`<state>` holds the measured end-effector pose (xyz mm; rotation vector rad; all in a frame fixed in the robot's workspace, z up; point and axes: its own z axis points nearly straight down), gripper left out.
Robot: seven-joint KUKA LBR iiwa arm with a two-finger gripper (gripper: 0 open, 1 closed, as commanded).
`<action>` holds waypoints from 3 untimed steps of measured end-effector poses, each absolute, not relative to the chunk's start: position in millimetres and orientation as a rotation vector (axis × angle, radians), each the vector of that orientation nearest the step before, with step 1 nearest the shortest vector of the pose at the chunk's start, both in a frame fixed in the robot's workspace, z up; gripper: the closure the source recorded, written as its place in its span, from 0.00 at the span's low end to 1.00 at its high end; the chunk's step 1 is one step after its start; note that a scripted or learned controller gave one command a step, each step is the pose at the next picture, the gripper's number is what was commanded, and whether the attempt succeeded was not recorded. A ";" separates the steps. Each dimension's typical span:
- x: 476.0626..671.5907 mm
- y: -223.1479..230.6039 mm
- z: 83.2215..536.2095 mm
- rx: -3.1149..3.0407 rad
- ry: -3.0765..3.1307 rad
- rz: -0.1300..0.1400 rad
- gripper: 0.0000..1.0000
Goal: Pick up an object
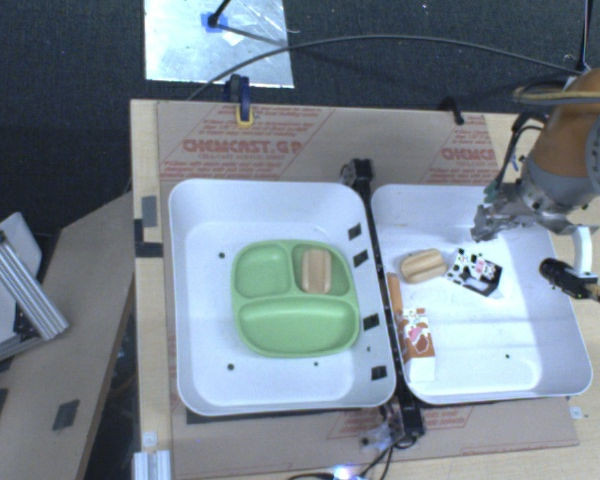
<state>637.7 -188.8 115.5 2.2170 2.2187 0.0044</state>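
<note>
Left bin (202,268): holding a green divided plate (270,323) set near its centre, with a tan, bread-like piece (316,270) lying in the plate's upper right compartment. Well apart from the arm, so unlikely targets for this try.

Divider between bins: black clips along the shared rim, apparently keeping the two bins butted together.

Right bin (540,353): against its left wall, a thin orange stick (393,292) lying lengthwise, and just below it a flat printed carton (416,335); both close to the wall, which would likely crowd a descent from above. Nearer the middle, a tan roll (421,265) lying on its side with open floor around it. Just beside it to the right, a small black-and-white patterned item (477,271), tilted, apart from the roll by a narrow gap.

Gripper (488,220): poised over the upper part of the right bin, above and slightly right of the patterned item, nothing seen in its grasp. Whether spread or pressed together: cannot be told from this slant. Judged stage: approach, no pick yet made; nearest candidates the patterned item and the roll, both resting on the bin floor.

Arm (565,138): entering from the right, orange band above the wrist, angled down toward the bin.
</note>
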 end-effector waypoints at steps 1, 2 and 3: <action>639.1 -199.2 172.0 2.217 2.216 0.005 1.00; 640.9 -203.5 217.0 2.215 2.219 0.005 1.00; 642.1 -203.6 263.6 2.214 2.223 0.004 1.00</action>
